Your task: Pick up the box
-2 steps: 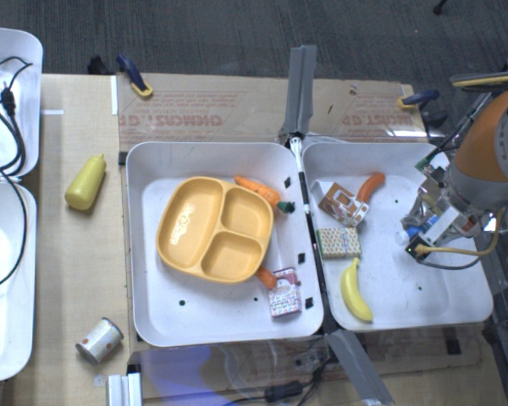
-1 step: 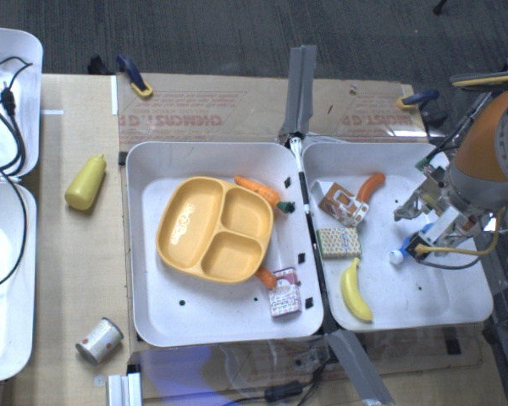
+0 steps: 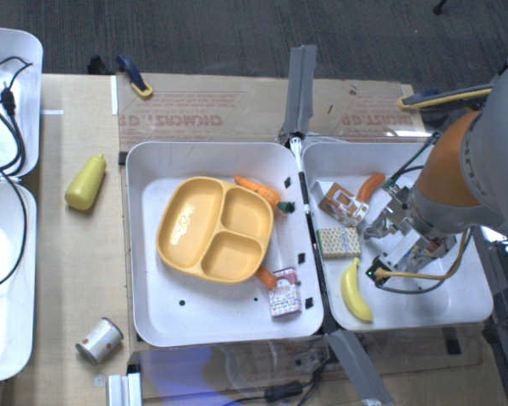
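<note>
Metal fingers: the gripper (image 3: 381,224) sits low in the right bin (image 3: 470,309), its tips aimed toward the bin's left half; whether the fingers stand apart or closed cannot be told, and nothing shows between them.
Wrist and arm: grey arm with an orange band (image 3: 447,169), coming in from the right edge above the right bin; a yellowish cable (image 3: 415,271) loops under the wrist.
Box: a small white and orange box (image 3: 340,203) lies tilted in the upper left of the right bin, just beside the gripper tips, apart from them as far as can be seen.
Near the box: a speckled flat block (image 3: 339,242) lies just below it; an orange sausage-like piece (image 3: 371,185) lies just above right.
Banana: a yellow banana (image 3: 354,290) lies near the front left corner of the right bin.
Left bin: the left bin (image 3: 148,311) bears a yellow divided plate (image 3: 215,228), a carrot (image 3: 257,189) at the plate's upper edge, and a small pink-printed packet (image 3: 284,292) near the front right.
Bench outside the bins: a yellow squeeze bottle (image 3: 85,183) lies left of the left bin; a small tin can (image 3: 98,339) lies on its side near the front left.
</note>
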`<move>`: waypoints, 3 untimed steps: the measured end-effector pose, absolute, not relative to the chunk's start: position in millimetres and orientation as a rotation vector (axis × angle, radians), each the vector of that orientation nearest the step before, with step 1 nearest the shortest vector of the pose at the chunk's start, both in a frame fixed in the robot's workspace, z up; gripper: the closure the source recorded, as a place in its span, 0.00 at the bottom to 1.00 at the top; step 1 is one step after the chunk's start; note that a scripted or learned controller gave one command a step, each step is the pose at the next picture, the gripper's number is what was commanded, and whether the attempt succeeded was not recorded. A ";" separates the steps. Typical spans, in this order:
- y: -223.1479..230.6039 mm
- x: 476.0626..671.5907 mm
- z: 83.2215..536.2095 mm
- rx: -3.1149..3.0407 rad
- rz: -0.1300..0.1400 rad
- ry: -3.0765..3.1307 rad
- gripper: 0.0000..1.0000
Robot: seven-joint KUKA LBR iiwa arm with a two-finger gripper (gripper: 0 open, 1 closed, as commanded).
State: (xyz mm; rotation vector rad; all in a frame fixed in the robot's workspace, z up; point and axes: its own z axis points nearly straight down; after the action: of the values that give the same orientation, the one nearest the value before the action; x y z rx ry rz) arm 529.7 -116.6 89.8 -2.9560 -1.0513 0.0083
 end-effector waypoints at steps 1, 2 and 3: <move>-147.0 581.7 90.6 -2.979 0.006 -0.996 0.00; -146.5 581.2 98.8 -2.975 0.012 -1.002 1.00; -187.9 625.7 170.1 -3.125 0.000 -0.323 1.00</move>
State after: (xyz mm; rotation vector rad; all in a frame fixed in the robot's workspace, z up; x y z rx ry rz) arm 625.7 -187.9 170.1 -3.1250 -0.3234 0.0001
